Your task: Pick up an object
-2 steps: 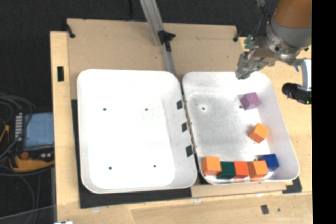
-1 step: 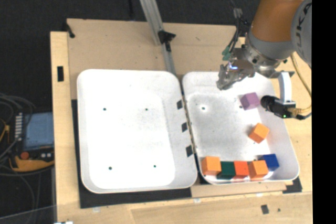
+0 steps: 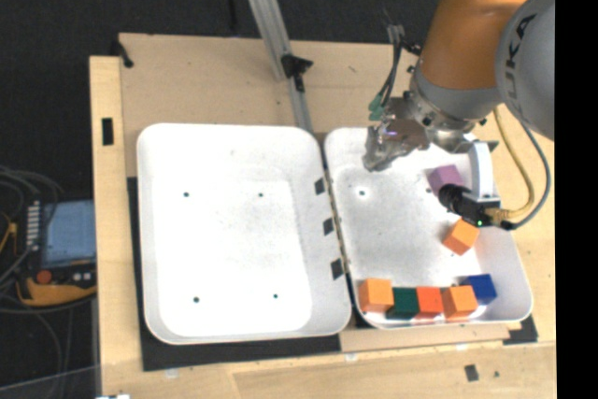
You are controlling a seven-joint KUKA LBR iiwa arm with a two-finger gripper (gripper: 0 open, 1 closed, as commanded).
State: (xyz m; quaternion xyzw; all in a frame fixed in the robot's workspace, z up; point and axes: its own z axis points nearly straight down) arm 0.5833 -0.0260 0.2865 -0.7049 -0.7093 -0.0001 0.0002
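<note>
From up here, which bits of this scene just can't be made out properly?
- Two-finger gripper in the camera view: its fingertips are blurred and small, so how its fingers stand is unclear.
- Purple block: partly covered by the arm's black fitting.
- Row of small blocks along the right white bin's near wall, including a green cube: packed tight, their lower edges hidden by the rim.
- Grey arm: cut off by the right edge.

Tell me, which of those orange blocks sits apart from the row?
The tilted orange block by the right bin's right side, below the purple block. The other three orange ones line the bottom edge with the green and blue blocks.
</note>
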